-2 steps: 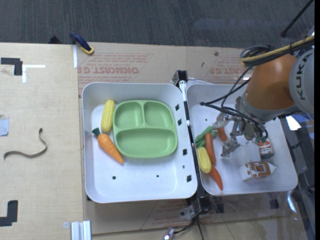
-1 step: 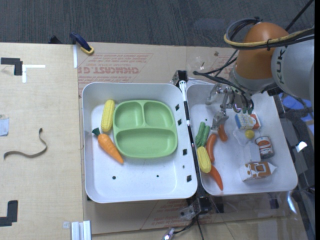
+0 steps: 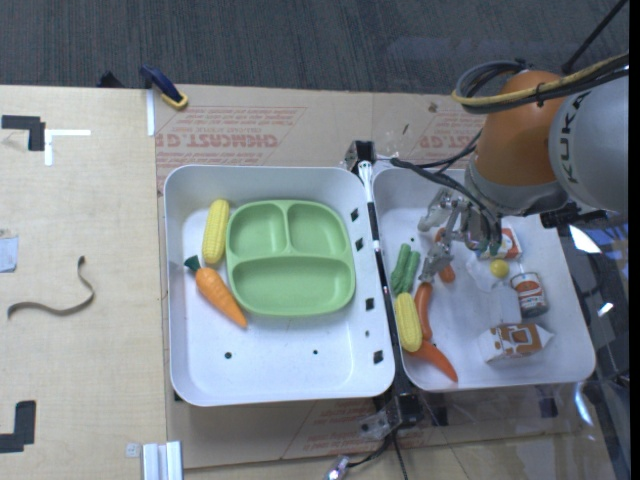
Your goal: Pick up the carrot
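- The grey arm with its orange band [image 3: 520, 118] reaches in from the upper right of the frame and bends down over the right white bin [image 3: 560, 368].
- The metal two-finger gripper [image 3: 455, 236] hangs in the upper middle of that bin; whether it is open or closed, I cannot tell, since the parts blur together.
- Nothing can be seen held by the gripper.
- An orange toy carrot with a dark green top [image 3: 218, 293] lies in the left white bin [image 3: 280, 368], at the left middle of the frame, slanting down to the right, just beside the lower left corner of the green divided plate [image 3: 291, 258].
- A yellow corn cob [image 3: 215, 230] lies upright in the picture just above that carrot, along the left edge of the plate.
- In the right bin, near its left wall, lie green pea pods [image 3: 404, 267], a second yellow corn cob [image 3: 407, 321], a slim red-orange chilli-like piece [image 3: 423, 306] and a second orange carrot [image 3: 434, 359], close together in a cluster.
- The second carrot lies at the lower end of this cluster, below and a little left of the gripper.
- A small can [image 3: 528, 294] and a small white and orange carton [image 3: 517, 341] lie in the right part of the right bin.
- A dark wavy cord [image 3: 55, 303] lies on the pale bench [image 3: 80, 198] at the far left.
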Controlling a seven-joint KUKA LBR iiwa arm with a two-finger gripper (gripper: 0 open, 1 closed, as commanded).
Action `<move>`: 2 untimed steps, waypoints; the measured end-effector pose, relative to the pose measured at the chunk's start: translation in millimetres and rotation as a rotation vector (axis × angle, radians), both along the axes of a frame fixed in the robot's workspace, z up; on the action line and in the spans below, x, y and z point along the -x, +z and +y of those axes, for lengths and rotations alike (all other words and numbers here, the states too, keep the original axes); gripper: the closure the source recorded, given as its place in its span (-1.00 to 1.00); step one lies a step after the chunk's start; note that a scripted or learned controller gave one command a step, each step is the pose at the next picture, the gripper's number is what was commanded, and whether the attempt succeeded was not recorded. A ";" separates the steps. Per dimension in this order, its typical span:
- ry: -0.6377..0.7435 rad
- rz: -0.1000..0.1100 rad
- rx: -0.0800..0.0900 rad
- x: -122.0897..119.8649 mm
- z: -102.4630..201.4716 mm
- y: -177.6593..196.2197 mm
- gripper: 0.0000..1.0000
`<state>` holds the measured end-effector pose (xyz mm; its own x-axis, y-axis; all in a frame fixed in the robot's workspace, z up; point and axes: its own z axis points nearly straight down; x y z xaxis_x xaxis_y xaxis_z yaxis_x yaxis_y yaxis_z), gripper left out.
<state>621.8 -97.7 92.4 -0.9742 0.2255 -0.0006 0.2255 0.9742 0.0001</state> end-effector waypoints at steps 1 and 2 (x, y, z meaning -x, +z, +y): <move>-0.417 -0.001 0.001 53.1 1.0 -0.3 -1.00; -0.415 -0.005 0.003 51.7 0.7 9.6 1.00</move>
<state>570.1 -97.0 102.0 -0.8006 0.5992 -0.0061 0.5992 0.8006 -0.0003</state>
